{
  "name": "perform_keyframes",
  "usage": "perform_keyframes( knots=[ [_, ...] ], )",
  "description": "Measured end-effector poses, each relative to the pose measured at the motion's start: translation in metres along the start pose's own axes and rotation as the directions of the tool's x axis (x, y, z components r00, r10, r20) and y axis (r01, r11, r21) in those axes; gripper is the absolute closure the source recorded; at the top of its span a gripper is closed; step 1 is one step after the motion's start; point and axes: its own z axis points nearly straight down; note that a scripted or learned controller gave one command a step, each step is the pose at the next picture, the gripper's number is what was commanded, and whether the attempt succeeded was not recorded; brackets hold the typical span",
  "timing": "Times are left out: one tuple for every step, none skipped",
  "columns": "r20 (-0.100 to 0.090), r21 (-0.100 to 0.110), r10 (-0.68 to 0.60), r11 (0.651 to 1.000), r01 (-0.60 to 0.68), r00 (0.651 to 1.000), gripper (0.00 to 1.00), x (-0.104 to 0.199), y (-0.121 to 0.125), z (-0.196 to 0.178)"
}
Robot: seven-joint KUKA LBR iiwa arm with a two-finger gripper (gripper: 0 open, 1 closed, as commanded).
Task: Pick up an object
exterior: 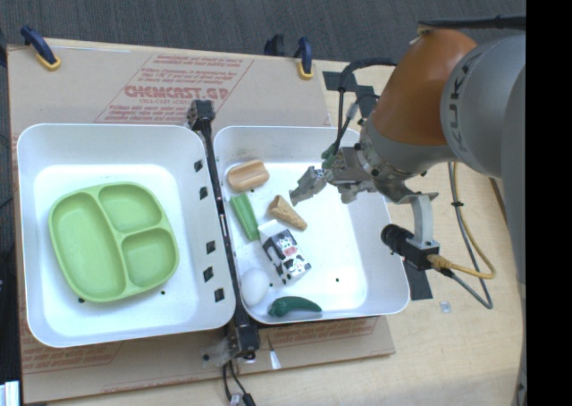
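Camera view showed the gripper (307, 185) above the right bin (380, 292), just beside a tan wedge (287, 213). Its fingers stood apart, gripping nothing.

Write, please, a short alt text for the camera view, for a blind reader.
A grey and orange robot arm reaches from the right, its gripper above the right bin, which holds small food toys. The left bin holds a green divided plate.

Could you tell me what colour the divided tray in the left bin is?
Light green; the divided tray shows clearly in the camera view.
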Motion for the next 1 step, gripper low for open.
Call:
perform_keyframes(
  knots=[
    [0.001,0.005,-0.001,1.000,0.001,1.000,0.00,-0.0791,0.0459,0.1029]
  ],
)
